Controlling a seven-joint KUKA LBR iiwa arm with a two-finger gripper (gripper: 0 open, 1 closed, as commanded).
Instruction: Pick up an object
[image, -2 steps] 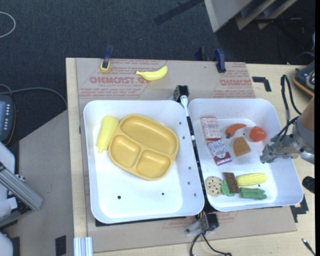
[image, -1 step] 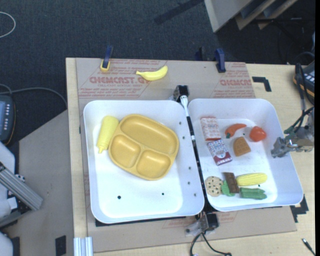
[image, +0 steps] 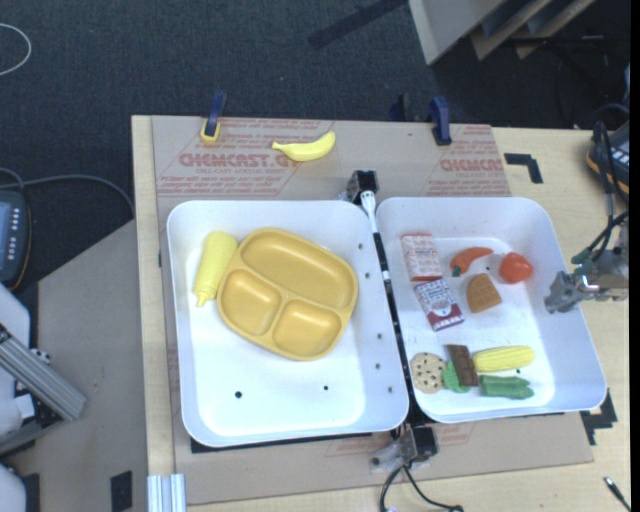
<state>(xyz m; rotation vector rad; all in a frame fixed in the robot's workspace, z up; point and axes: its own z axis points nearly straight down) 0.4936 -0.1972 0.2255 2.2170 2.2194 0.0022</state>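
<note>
The gripper hangs over the right white bin's right rim — finger state cannot be told. Nearest it lies a small red plastic tomato, probably light, stiff and slick; grip across its middle. That bin also holds packets, a cookie and corn. The left white bin holds a yellow divided plate and a yellow bottle.

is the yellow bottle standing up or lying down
Lying down: the yellow bottle rests on its side in the left bin, beside the yellow tray.
</note>
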